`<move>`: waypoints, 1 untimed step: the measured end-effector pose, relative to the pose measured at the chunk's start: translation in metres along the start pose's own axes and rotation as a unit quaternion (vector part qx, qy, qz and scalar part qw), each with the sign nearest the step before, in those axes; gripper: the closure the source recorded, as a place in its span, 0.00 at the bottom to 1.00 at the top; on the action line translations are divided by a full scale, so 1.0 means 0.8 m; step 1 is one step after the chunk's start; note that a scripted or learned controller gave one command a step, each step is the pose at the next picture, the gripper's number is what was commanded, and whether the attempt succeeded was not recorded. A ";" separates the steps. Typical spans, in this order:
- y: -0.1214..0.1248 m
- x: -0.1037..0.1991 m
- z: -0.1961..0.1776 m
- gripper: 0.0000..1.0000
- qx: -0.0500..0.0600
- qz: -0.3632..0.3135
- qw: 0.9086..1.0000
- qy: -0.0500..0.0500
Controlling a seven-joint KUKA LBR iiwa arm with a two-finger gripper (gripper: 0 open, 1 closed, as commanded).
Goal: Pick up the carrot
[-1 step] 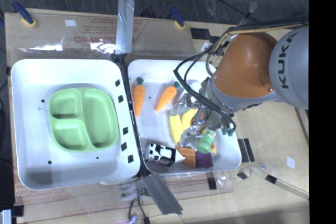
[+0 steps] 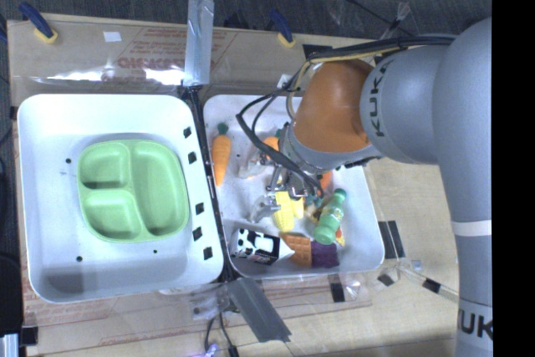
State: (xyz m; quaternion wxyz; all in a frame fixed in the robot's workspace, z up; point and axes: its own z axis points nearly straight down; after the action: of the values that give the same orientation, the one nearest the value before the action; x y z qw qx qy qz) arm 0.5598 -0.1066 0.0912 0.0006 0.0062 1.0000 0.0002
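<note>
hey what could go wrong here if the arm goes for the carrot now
1. The gripper hangs over the yellow item and green bottle, apart from the carrot, so closing now would likely grab the wrong thing.
2. The carrot lies against the right bin's left wall, leaving little room for a finger on that side.

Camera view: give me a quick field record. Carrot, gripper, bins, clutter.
carrot: lies in the right bin, against its left wall, green top toward the far end
gripper: low over the middle of the right bin, right of the carrot
grasp: carrot not held
left bin: holds a green divided tray
clutter near gripper: green bottle, yellow item, black-and-white box
</note>
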 end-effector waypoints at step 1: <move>0.002 -0.002 -0.014 1.00 0.000 -0.005 1.000 -0.001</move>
State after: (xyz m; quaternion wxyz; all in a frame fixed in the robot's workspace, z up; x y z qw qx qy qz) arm 0.5611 -0.1047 0.1023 0.0016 0.0013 1.0000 -0.0002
